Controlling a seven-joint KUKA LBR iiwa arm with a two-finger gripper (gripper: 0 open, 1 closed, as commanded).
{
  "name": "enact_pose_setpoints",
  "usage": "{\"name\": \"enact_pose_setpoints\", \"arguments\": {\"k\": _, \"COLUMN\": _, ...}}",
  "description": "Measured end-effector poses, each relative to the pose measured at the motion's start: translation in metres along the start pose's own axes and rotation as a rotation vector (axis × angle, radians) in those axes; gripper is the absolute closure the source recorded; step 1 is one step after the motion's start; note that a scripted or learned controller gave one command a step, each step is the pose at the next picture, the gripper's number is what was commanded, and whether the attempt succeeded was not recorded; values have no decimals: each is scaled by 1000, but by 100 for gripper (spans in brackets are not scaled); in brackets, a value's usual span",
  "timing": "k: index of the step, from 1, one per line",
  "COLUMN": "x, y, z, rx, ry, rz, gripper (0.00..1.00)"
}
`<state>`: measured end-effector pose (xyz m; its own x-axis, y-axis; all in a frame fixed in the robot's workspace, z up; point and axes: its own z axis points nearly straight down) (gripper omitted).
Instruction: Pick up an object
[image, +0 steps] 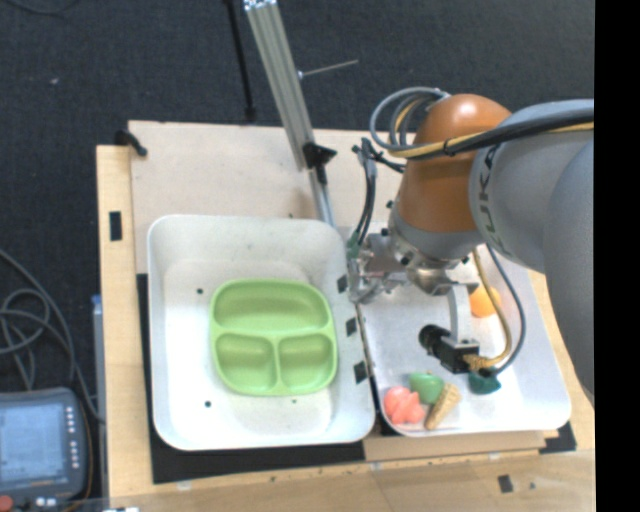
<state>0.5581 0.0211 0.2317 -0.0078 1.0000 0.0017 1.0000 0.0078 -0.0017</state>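
No object is seen lifted yet: the end effector (372, 278), its state not discernible, is held above the right white bin (545, 385) near small toys (425, 398).

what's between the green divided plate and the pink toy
In the camera view, the two bins' adjoining walls lie between the green divided plate and the pink toy.

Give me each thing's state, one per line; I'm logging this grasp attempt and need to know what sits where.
green divided plate: flat and upright in the left bin, nothing in its compartments.
pink toy: lying at the right bin's near edge.
cone: lying tilted beside the pink toy.
green toy: resting above the cone.
orange object: partly hidden by the arm.
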Motion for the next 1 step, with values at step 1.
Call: {"name": "enact_pose_setpoints", "arguments": {"k": 1, "x": 58, "y": -13, "z": 0, "rx": -1, "ry": 1, "rz": -1, "gripper": 100}}
